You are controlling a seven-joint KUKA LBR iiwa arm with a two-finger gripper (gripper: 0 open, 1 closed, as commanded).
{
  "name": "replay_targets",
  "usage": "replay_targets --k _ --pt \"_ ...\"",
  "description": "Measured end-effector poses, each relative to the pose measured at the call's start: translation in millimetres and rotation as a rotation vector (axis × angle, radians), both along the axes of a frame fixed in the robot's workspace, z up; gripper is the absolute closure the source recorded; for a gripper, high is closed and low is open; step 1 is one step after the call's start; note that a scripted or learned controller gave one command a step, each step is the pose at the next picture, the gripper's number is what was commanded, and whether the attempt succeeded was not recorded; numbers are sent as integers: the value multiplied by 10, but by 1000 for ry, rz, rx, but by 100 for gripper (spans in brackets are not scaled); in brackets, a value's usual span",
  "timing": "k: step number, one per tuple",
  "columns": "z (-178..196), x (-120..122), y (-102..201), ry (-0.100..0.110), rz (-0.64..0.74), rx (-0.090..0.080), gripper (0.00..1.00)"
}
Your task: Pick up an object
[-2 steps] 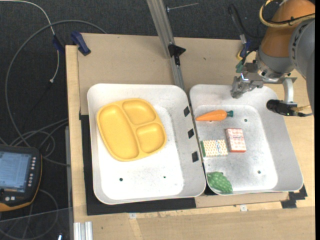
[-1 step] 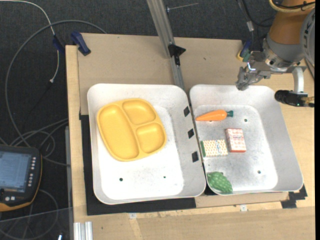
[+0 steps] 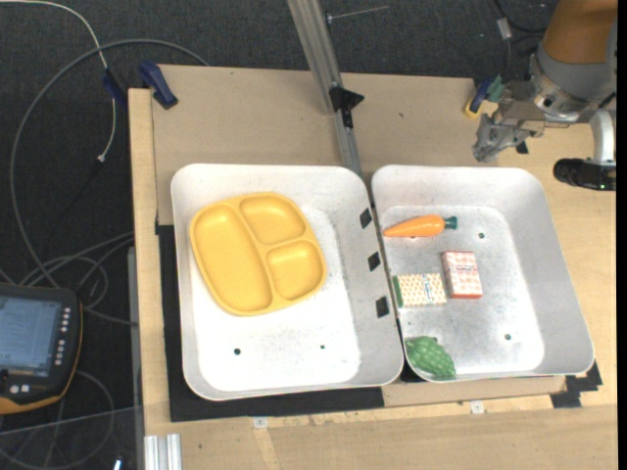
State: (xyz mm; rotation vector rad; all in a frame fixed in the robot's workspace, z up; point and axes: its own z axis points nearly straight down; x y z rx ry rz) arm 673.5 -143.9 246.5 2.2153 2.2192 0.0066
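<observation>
The right bin point(image 3: 549, 262) holds an orange carrot point(image 3: 415, 226) near its back left, a red box point(image 3: 461, 274) in the middle, a small patterned box point(image 3: 421, 289) left of it, and a green leafy item point(image 3: 430, 356) at the front left corner. My gripper point(image 3: 498, 143) hangs above the bench just behind the right bin's back rim, well apart from all of these. Nothing shows between its fingers.
The left bin point(image 3: 206, 360) carries a yellow three-compartment plate point(image 3: 257, 253). A slanted metal pole point(image 3: 318, 42) rises behind the bins. Blue clamps point(image 3: 157, 84) sit on the bench's back left edge. A tablet point(image 3: 34, 346) and cables lie on the floor at left.
</observation>
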Motion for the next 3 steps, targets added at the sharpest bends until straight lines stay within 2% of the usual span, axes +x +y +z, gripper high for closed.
replay_targets --k 1,3 --pt "30 -176 526 8 4 4 100" --pt "124 -337 1586 9 5 4 100"
